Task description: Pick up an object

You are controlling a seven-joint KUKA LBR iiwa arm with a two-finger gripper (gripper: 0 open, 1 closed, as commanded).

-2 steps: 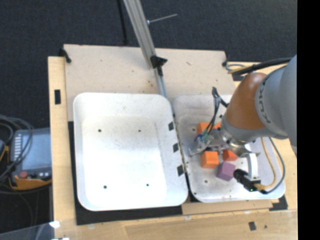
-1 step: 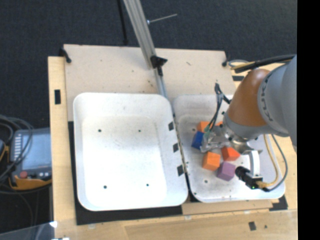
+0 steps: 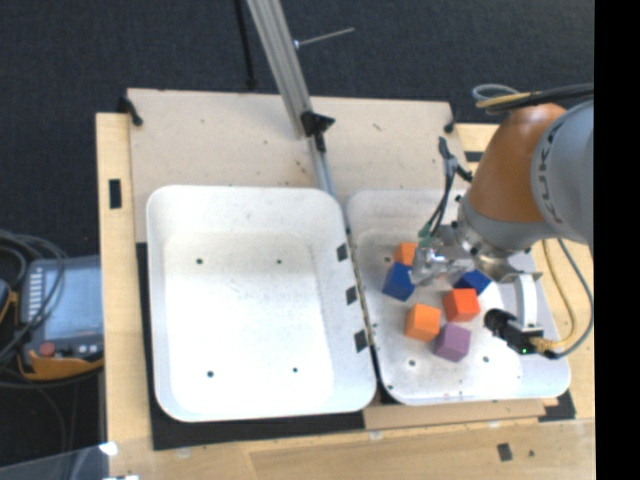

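Several small blocks lie in the right bin (image 3: 470,383): a blue block (image 3: 398,283), an orange block (image 3: 423,321), a red-orange block (image 3: 461,303), a purple block (image 3: 452,342), another blue block (image 3: 476,283) and an orange one (image 3: 404,254) partly hidden by the gripper. My gripper (image 3: 432,261) hangs low over the bin's middle, just right of the blue block and beside the small orange one. The grey arm with its orange band (image 3: 510,168) covers the bin's upper right part.
The left bin (image 3: 250,298) sits alongside, separated by a dark divider with clips. A slanted aluminium rail (image 3: 285,58) runs down to the bins' top edge. Cables trail by the wrist and at the right bin's edge. A device with wires sits at far left.
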